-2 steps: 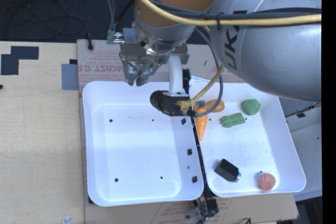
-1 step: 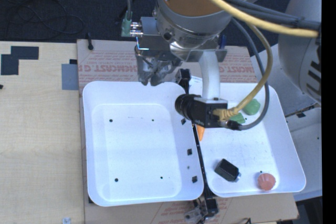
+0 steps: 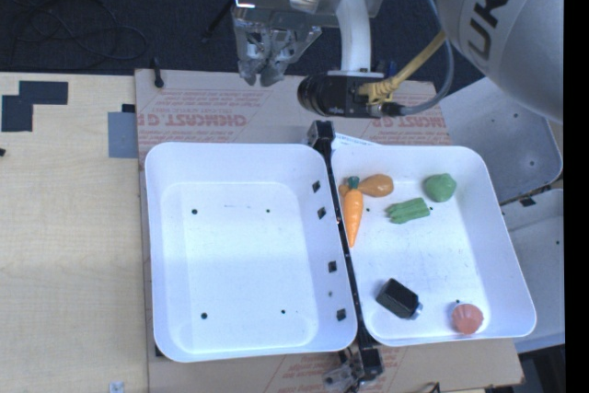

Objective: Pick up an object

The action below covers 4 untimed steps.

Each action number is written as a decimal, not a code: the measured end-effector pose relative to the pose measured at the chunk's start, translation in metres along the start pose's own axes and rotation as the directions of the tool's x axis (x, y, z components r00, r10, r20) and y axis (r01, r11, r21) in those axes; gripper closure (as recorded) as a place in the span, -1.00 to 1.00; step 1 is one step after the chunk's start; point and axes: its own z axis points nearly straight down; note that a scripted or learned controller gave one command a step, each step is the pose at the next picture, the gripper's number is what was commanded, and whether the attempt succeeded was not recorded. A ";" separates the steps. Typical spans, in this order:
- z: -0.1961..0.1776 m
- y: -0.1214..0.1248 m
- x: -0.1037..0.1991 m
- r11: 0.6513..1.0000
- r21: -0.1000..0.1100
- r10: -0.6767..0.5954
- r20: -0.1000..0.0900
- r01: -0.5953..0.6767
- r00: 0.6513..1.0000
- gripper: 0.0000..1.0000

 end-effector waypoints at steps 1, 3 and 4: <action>-0.001 -0.058 0.001 1.000 0.004 -0.006 -0.001 0.006 1.000 1.00; 0.051 -0.040 0.001 1.000 -0.003 -0.005 -0.004 0.005 1.000 1.00; 0.066 -0.061 0.000 1.000 0.005 -0.005 0.000 0.005 1.000 1.00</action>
